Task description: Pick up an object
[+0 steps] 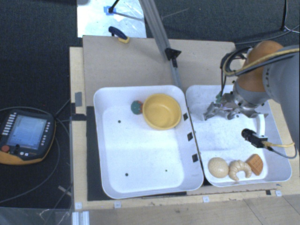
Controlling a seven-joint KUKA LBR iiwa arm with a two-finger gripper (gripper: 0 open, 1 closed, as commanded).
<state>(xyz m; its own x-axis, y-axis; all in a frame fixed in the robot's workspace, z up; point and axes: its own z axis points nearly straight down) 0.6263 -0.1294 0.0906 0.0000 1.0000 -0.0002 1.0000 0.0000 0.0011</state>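
Three food bits are sitting along the near edge of the right bin (281,170): a pale egg (218,167), a croissant (239,168) touching it, and a waffle (255,163) right next to that. The gripper (212,112) is hovering well apart from them, up at the bin's far-left part, and nothing's sitting between its fingers. Over in the left bin (140,172), a yellow bowl (161,111) is sitting near the far edge with a green ball (136,107) just beside it.
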